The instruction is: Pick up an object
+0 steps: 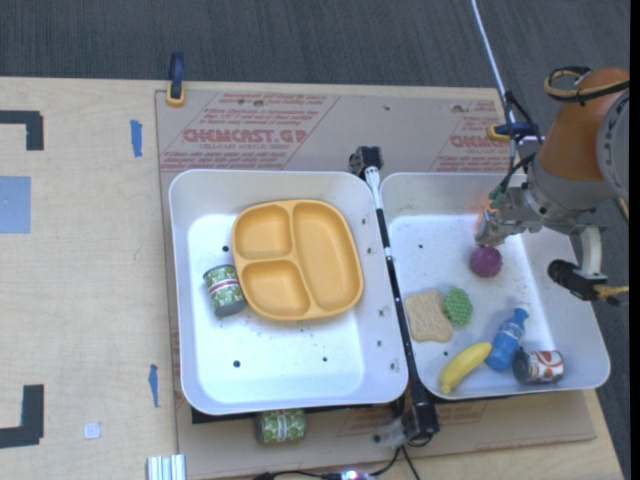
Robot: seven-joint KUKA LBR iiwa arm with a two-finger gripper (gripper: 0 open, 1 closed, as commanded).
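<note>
Illumination is bright, even and diffuse, apparently from overhead. The two white bins, left [200, 358] and right [590, 363], render near full brightness without clipping. Shadows are soft and short: a faint shadow lies beneath the yellow divided plate [297, 259] toward frame bottom. The dark carpet [300, 13] across the frame top stays dim. Focus is moderately sharp at frame centre; small objects at lower right appear slightly soft. The printing on the cardboard sheet [330, 133] stays legible.

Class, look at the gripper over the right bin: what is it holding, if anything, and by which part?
It cannot be told. The gripper sits just above the purple ball in the right bin, but no object is visibly gripped.
</note>
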